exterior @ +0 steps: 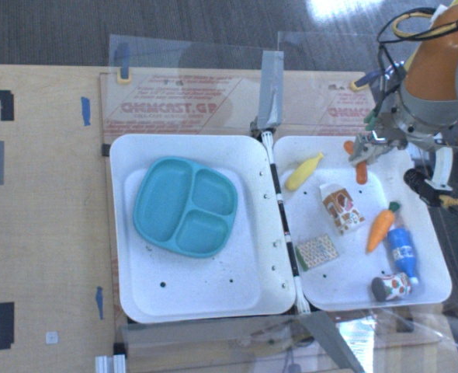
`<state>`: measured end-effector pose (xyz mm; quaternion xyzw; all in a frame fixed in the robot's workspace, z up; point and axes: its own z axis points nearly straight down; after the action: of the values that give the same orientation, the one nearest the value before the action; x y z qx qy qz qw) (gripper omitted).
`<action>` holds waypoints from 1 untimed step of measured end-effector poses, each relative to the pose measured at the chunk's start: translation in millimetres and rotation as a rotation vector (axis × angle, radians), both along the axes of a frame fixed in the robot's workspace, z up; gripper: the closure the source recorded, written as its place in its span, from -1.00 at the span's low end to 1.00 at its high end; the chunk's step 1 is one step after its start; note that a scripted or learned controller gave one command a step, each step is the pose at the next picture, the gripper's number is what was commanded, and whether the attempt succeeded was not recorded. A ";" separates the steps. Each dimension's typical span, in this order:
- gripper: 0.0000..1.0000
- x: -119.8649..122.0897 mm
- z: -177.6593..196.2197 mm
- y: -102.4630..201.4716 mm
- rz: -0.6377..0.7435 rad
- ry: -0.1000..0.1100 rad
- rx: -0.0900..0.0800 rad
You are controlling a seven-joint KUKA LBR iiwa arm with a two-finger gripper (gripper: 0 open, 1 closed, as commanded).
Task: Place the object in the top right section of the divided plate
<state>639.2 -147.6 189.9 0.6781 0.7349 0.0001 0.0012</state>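
Note:
A teal divided plate (pixel 185 207) with three sections lies in the left bin (pixel 128 286), tilted a little. My gripper (pixel 362 158) hangs low over the far side of the right bin (pixel 438 286). A small orange-red object (pixel 361 174) sits right under its tip, and I cannot tell whether the two touch. The wrist hides whatever lies behind it.
In the right bin lie a yellow banana (pixel 303 171), a small white and brown carton (pixel 342 209), a carrot (pixel 380 228), a blue bottle (pixel 403 250), a patterned packet (pixel 317 251) and a grey and red item (pixel 390 286). A divider (pixel 282 216) separates the bins.

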 end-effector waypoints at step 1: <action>1.00 -50.4 78.5 71.1 -0.196 0.001 0.001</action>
<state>588.8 -76.5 268.4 0.7468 0.6651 0.0002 0.0005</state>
